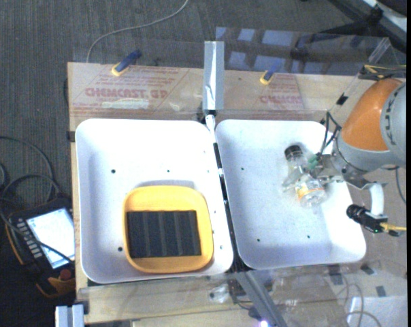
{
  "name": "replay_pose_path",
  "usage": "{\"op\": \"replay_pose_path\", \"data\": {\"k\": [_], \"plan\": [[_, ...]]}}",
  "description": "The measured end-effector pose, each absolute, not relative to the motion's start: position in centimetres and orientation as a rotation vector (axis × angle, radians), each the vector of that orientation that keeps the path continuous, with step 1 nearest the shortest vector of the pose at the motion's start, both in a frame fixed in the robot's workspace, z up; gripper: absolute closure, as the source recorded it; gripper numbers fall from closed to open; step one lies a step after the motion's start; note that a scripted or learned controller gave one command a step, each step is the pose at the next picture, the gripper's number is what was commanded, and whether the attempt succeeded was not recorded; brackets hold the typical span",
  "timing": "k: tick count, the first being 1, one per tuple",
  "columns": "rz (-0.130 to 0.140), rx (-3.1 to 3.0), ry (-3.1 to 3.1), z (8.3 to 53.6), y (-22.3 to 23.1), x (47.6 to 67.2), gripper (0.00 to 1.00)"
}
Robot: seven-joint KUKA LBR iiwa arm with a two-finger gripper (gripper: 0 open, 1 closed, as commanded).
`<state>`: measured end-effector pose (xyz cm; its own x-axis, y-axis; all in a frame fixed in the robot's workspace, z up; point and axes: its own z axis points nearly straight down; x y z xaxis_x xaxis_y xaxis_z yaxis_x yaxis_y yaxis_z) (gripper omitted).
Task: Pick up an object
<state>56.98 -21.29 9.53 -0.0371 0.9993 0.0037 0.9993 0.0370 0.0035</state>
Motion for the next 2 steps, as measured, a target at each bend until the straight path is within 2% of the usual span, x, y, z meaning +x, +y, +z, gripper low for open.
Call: {"op": "replay_pose_path", "data": {"k": [1, 2], "plan": [[-0.007, -2.179, -2.263, 10.4, -21.3, 57.0, 1.0], [0.002, -2.146, -2.295, 21.6, -12.0, 58.2, 1.0]]}}
